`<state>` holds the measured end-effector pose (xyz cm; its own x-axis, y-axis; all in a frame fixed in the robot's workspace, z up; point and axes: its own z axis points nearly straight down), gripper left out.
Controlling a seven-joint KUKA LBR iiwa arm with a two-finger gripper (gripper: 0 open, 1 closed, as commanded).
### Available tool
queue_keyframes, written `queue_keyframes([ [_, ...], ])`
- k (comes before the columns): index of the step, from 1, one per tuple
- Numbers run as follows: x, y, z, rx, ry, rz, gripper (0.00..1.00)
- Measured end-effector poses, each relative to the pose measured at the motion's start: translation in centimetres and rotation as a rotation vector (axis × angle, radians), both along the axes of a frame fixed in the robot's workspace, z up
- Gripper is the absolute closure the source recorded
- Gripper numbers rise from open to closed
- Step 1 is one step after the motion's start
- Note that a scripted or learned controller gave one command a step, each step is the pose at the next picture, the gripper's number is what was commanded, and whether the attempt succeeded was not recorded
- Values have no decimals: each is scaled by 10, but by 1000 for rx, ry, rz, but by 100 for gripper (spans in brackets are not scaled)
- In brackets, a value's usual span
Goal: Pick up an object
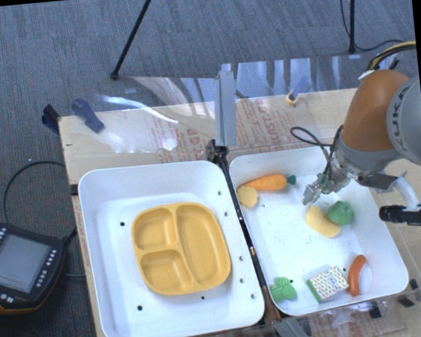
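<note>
Centrally, hand (316, 191) over right bin (291, 226), beside yellow piece (322, 222).

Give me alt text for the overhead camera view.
A grey-and-orange arm's claw hangs in the right bin above a yellow toy, among a carrot and other toy foods. The left bin holds a yellow divided tray.

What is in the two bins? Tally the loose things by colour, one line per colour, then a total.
Yellow: 3 – divided plate, small piece, larger piece
Orange: 2 – carrot, sausage-shaped piece
Green: 2 – round piece, leafy piece
Patterned white block: 1
Total: 8
</note>
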<state>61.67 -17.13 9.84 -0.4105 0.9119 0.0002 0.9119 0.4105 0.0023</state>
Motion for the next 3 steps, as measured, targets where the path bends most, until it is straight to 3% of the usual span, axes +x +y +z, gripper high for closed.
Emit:
queue_keyframes([
  [1,0,0,0,0,1,0,0],
  [2,-70,-8,-12,0,7,-13,0],
  [3,-69,-8,-12,1,5,-14,0],
])
